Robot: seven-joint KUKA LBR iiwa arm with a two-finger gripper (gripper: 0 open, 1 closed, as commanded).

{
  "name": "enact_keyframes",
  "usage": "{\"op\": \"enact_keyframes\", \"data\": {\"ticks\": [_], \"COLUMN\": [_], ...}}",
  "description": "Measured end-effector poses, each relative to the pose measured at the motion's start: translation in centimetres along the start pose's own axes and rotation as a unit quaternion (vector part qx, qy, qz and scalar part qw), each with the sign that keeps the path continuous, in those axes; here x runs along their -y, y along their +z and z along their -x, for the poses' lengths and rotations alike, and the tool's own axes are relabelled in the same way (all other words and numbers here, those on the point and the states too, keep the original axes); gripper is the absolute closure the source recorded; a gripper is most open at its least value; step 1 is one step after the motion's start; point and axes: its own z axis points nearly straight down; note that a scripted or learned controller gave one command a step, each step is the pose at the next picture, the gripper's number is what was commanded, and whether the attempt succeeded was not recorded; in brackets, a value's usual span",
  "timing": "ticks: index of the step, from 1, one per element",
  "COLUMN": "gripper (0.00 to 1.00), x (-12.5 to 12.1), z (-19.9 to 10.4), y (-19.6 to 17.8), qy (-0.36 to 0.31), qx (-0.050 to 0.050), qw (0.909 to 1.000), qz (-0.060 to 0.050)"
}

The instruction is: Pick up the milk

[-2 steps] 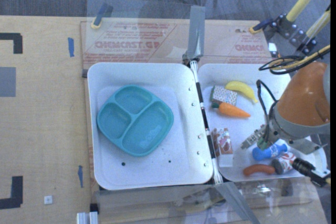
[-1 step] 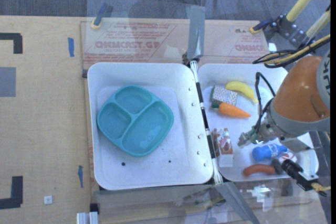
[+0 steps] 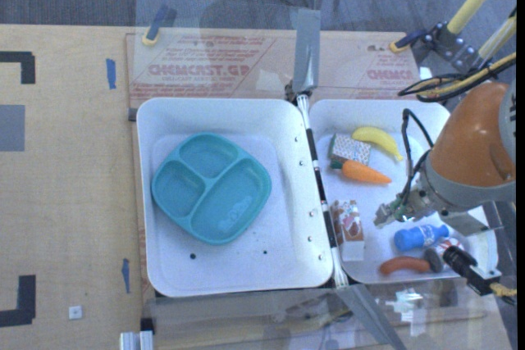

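A: Start big. What's on the bench (image 3: 66, 201)?

B: Two white bins. The left bin (image 3: 156, 258), well left of the hand, carries a teal divided plate (image 3: 213, 188). The right bin (image 3: 332, 115) lies under the arm (image 3: 472, 152).

A: And the hand?

B: The hand (image 3: 402, 211) hangs low over the right bin. Whether it is spread or closed, I cannot tell; nothing shows gripped in it.

A: The milk?

B: The milk carton (image 3: 351, 222) lies flat, left of the hand, apart from it, near the bin's left wall.

A: Smaller things?

B: A blue bottle (image 3: 420, 237) just below the hand, a sausage (image 3: 404, 265) lower, a carrot (image 3: 365, 172), a banana (image 3: 377, 141) and a small box (image 3: 350, 148) above-left
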Motion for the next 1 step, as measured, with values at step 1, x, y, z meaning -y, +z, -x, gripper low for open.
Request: {"op": "enact_keyframes", "data": {"ticks": [1], "gripper": [0.00], "x": [0.01], "z": [0.00], "y": [0.00], "qy": [0.000], "qx": [0.000], "qw": [1.0000], "qz": [0.000]}}
